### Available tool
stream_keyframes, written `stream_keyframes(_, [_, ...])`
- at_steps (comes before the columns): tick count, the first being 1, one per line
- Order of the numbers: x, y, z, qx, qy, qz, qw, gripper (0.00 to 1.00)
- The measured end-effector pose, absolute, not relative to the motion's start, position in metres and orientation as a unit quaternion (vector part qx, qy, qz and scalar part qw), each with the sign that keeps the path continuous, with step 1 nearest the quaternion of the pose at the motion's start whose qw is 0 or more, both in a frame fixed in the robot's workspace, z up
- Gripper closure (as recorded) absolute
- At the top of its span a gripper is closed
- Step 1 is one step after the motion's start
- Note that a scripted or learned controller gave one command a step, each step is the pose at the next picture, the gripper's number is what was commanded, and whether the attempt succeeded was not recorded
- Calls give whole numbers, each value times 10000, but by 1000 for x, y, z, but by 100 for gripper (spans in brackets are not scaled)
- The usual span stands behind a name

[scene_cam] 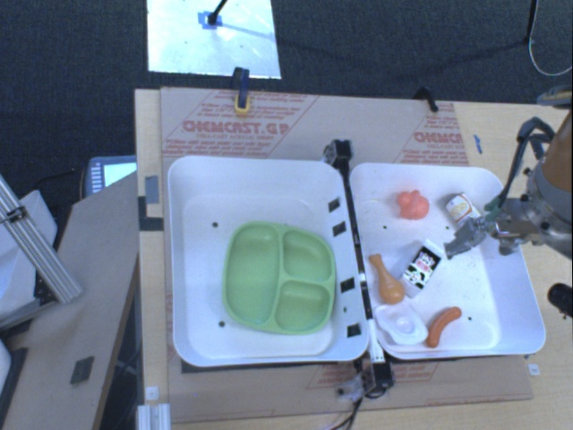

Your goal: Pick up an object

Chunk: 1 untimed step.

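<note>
The right bin (510,285) holds several small items. A pink lumpy toy (413,203) and a small tan-topped can (458,206) lie near its back. A black-and-white milk carton (422,267) sits in the middle, with an orange drumstick-shaped toy (387,279) to its left. A fried egg (400,322) and an orange sausage (443,325) rest by the front wall. My gripper (462,239) reaches in from the right, hanging just right of the milk carton and in front of the can. Nothing shows in its grasp.
The left bin (192,204) holds a green divided plate (279,278). A black divider with clips (352,249) runs between the bins. The arm's grey wrist (537,218) and cable overhang the right bin's right edge. A cardboard sheet (295,124) lies under both bins.
</note>
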<state>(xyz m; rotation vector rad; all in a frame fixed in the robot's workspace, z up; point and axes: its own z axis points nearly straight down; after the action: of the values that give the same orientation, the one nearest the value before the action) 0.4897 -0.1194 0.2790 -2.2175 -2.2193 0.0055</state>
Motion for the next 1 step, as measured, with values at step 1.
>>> stream_keyframes(1, [491, -119, 283, -7061, -7082, -6, -10, 0])
